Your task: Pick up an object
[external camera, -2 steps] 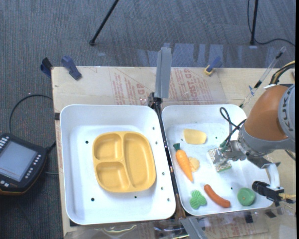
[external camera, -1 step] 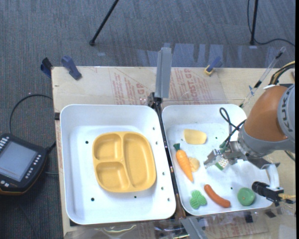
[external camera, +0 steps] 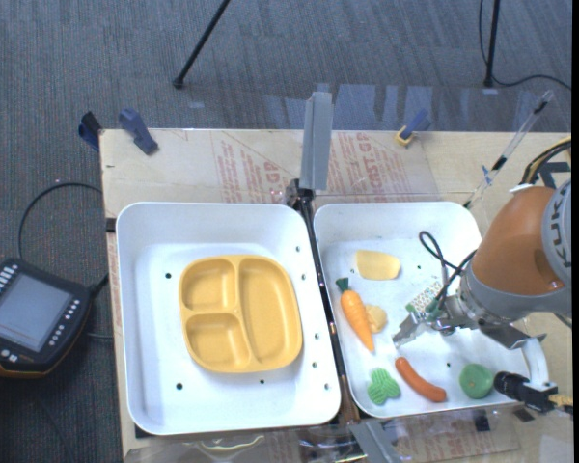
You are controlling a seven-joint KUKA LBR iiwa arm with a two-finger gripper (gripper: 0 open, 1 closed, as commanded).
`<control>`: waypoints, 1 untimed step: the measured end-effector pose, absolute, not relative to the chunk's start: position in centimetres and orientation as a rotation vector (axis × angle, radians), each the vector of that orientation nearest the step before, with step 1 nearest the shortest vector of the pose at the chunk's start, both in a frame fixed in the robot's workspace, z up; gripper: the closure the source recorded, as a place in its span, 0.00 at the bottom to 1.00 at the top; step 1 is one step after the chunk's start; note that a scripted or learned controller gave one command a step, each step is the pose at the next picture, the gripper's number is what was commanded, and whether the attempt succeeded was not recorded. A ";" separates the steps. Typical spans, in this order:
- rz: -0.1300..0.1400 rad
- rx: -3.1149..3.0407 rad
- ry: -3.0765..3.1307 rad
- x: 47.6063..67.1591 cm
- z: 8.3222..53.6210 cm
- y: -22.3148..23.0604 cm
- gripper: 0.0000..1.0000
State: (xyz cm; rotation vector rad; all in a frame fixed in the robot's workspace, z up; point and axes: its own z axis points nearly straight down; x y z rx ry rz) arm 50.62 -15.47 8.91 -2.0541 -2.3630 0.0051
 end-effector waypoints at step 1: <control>0.003 -2.156 -2.278 49.9 14.3 -16.7 0.00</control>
